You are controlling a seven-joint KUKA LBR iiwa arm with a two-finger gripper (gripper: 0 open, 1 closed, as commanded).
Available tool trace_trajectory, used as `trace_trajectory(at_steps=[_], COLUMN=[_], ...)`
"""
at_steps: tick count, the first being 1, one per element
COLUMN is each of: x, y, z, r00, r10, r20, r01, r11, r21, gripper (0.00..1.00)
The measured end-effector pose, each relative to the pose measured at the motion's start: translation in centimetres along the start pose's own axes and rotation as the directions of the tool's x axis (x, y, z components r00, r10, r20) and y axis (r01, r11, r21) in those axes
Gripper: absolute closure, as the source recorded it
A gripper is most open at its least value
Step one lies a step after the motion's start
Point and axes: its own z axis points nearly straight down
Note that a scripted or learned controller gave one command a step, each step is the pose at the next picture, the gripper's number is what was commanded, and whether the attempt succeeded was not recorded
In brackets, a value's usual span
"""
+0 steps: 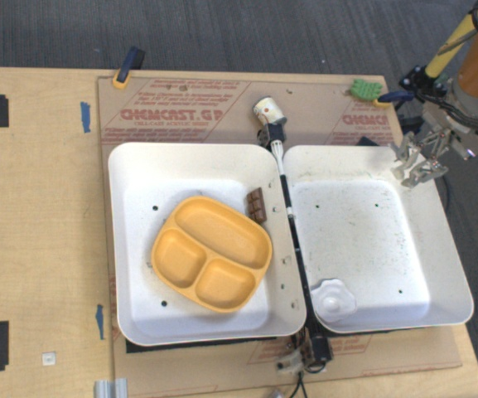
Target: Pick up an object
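Observation:
A yellow three-compartment plate (212, 254) lies flat in the left bin (131, 181). A small brown block (257, 206) rests by that bin's right wall, just past the plate's far edge. In the right bin (437, 247), a whitish translucent lid-like object (335, 298) sits in the near left corner. My gripper (418, 166) hangs over the far right corner of the right bin, well away from every object. I see nothing held in it.
A white and black clamp (267, 114) stands at the back where the two bins meet. A green clip (363, 89) and a blue and yellow clip (128, 66) hold the cardboard sheet (181, 110) under the bins. The right bin's floor is speckled with dirt.

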Motion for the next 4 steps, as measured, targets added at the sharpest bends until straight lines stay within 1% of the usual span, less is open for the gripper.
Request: trace_trajectory(at_steps=[1, 2, 3, 4], x=[0.0, 3.5, 3.3, 3.3], y=[0.0, 2.2, 2.1, 2.1], z=[0.0, 4.6, 3.4, 3.4], r00=[1.000, 0.994, 0.995, 0.995], r10=[0.000, -0.108, -0.104, -0.104], r20=[0.000, -0.004, 0.004, 0.004], r01=[0.000, 0.108, 0.104, 0.104], r11=[1.000, 0.994, 0.995, 0.995], r21=[0.000, -0.004, 0.001, 0.000], gripper=[0.00, 0.00, 1.00, 0.00])
